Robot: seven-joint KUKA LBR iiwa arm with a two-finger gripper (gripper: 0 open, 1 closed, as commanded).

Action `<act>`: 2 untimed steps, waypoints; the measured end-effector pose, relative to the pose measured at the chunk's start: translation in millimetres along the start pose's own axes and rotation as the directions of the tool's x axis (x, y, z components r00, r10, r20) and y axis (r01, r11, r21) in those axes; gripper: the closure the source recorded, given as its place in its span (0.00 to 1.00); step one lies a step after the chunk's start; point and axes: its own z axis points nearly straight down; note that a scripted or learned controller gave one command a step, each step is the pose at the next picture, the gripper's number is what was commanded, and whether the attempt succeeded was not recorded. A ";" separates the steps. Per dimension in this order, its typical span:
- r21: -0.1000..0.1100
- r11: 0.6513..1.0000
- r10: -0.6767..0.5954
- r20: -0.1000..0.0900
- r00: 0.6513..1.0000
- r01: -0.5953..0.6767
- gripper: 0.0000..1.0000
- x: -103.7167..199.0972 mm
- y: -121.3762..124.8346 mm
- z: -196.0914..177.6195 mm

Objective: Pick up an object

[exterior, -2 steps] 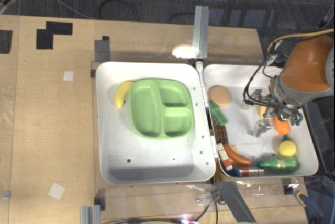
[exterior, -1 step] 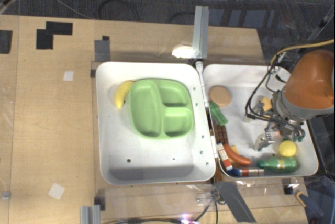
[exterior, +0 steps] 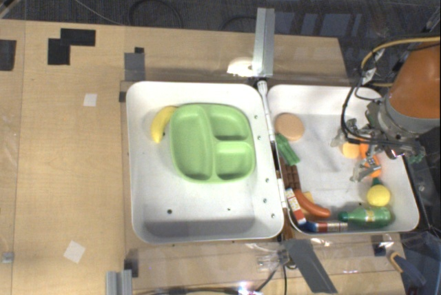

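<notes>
Green bottle (exterior: 366,216) lies along the near wall of the right bin (exterior: 317,123), with a yellow ball (exterior: 377,196) just beside it, under the gripper (exterior: 368,164). I judge the ball light and smooth, so it should be pinched across its middle. The arm hides the fingers; whether they are spread, I cannot tell.

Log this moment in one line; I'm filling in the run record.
arm: over right bin | hand: low, near lemon | grasp: unclear | left bin: green tray, banana
</notes>
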 end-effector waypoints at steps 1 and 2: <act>0.003 0.999 -0.040 0.005 0.999 0.040 0.00 -7.8 -17.1 37.6; 0.003 1.000 0.004 0.006 1.000 -0.004 0.00 24.5 -17.1 36.9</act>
